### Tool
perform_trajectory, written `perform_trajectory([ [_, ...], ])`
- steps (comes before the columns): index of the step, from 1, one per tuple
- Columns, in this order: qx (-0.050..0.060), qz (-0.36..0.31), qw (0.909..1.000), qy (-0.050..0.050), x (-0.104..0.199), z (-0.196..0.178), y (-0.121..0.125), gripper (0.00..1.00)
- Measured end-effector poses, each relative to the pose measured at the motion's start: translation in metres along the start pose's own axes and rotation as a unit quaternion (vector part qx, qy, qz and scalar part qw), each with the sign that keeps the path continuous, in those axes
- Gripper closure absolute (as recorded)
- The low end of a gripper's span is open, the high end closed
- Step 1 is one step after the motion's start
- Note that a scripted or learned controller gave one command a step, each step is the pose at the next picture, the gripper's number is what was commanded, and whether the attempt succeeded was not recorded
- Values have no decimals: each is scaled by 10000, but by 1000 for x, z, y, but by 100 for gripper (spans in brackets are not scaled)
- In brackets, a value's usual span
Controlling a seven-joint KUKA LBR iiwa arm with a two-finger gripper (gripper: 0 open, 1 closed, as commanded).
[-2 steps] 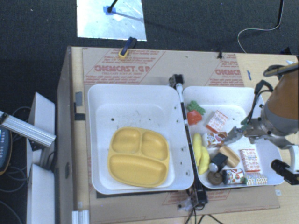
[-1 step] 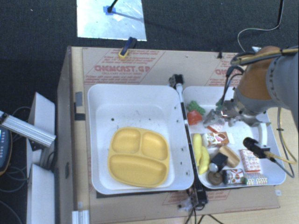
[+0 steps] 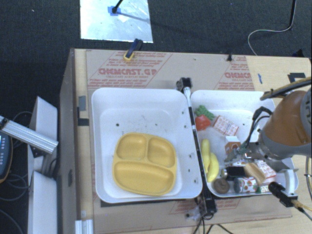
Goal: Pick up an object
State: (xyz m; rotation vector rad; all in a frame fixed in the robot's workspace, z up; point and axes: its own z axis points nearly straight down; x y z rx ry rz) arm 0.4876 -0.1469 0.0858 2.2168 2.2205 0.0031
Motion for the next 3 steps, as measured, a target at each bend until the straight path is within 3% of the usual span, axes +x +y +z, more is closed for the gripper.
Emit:
perform_trajectory([
  [1,6,-7,10000,5,8,1,79,0],
  [2,-3,-17,10000,6,8,-10,80,100],
  [3,6,-15,10000,16,125,-99,69,100],
])
